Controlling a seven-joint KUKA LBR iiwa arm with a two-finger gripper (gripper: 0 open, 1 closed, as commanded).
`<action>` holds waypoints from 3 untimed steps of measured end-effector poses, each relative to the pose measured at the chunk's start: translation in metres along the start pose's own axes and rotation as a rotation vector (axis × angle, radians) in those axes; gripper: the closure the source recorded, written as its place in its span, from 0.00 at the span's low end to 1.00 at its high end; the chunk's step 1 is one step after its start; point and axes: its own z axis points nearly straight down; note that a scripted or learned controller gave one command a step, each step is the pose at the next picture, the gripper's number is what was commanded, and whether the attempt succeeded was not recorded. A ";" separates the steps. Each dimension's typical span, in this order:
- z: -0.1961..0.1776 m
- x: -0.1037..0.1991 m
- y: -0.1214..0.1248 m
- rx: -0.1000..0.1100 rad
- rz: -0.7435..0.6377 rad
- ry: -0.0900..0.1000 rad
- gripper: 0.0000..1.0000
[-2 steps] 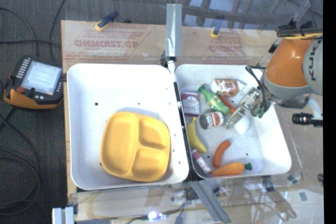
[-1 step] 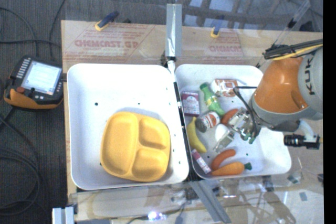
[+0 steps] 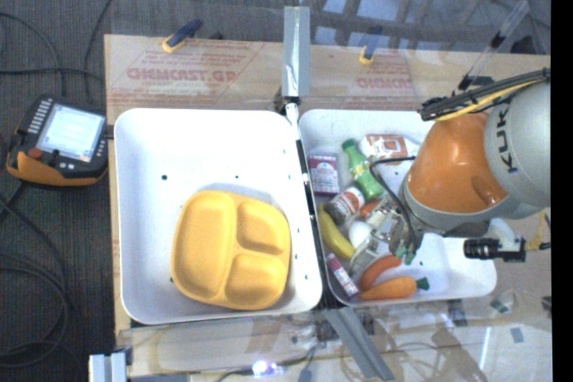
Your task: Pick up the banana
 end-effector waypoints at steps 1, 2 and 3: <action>0.004 -0.037 0.025 0.007 0.320 0.021 0.00; -0.004 -0.039 0.027 0.001 0.321 0.015 1.00; -0.088 -0.057 0.050 0.018 0.568 0.028 1.00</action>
